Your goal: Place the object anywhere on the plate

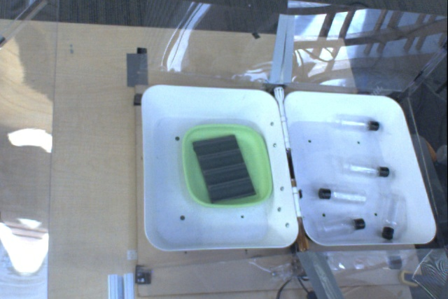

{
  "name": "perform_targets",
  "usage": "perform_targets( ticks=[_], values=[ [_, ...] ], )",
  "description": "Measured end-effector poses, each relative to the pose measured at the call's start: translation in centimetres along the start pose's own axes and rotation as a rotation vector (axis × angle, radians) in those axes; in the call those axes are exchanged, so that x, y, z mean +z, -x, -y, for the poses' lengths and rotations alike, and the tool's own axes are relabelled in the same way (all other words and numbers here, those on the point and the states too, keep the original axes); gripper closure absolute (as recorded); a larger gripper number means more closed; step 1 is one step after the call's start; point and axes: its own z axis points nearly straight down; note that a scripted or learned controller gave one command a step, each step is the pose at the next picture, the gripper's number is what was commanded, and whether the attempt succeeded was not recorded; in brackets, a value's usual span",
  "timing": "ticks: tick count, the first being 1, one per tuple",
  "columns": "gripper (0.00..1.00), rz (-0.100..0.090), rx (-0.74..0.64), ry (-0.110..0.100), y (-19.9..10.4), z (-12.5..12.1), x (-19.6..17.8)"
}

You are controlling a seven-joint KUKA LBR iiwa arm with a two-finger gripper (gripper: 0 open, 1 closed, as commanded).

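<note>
- The pale wooden bench [77, 171] carries sheets of clear plastic that throw bright glare patches across its smooth top.
- The left shallow white bin [157, 220] has rounded corners and a glossy moulded rim.
- Inside it sits a lime-green square plate [190, 175] with rounded corners and a raised lip, roughly in the middle of the bin floor.
- A dark grey ribbed rectangular block [223, 169] lies flat on that plate, turned at a slight angle, its ridges running across its width.
- The right shallow white bin [406, 122] touches the left one along a hinged seam.
- Five clear plastic tubes with black caps [343, 195] lie scattered on its floor, apart from each other.
- The pincer's state cannot be told from this view.
</note>
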Motion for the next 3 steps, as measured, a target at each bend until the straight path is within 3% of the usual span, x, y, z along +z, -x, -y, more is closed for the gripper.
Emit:
perform_targets(
  ticks=[1, 2, 3],
  values=[
    [0.0, 0.0, -0.012, -0.001, -3.6, -0.7, 0.0],
    [0.0, 0.006, 0.001, -0.007, 0.2, 0.2, 15.2],
    [0.0, -0.001, 0.0, -0.002, 0.0, 0.1, 6.6]
  ],
)
